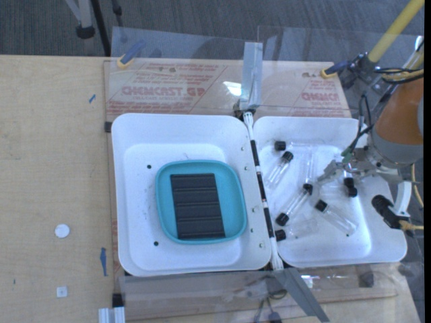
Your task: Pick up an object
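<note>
Clear capped tubes (294, 202) crowd the middle of the right bin (384, 247) around my tool (345, 170); its near corner lies open. A teal tray (232, 180) fills the left bin (128, 147).

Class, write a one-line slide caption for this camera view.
Gripper reaches over right bin of clear tubes; teal tray fills left bin.

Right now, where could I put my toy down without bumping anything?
The left bin has bare white floor around the teal tray, widest along its top-left. The right bin is crowded with clear tubes and the gripper.
</note>
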`<state>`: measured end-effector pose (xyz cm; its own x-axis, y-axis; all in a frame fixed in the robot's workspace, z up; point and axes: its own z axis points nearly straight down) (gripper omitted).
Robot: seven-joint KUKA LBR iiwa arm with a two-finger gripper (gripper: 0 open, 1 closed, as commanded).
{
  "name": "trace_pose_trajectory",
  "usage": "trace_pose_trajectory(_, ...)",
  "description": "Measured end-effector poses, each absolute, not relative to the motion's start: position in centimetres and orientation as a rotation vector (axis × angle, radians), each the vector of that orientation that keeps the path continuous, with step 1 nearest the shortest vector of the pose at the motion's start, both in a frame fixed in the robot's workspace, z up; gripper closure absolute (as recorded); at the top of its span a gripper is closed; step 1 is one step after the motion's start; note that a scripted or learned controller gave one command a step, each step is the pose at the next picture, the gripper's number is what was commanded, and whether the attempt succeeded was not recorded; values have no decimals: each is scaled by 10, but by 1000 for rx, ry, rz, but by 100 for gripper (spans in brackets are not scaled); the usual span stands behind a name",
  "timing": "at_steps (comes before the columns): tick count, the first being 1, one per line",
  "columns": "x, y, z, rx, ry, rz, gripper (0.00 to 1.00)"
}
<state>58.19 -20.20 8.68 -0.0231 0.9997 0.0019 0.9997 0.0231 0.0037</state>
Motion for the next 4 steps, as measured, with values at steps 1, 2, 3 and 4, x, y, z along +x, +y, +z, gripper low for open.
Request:
trace_pose_trajectory(1, 534, -216, 103, 2155, 2295, 13, 0)
trace_pose_trajectory(2, 548, -193, 87, 2152, 2286, 3, 0)
trace_pose_trajectory(3, 549, -194, 98, 2152, 2279, 9, 100)
trace_pose_trajectory(4, 610, -157, 195, 2334, 2099, 0, 100)
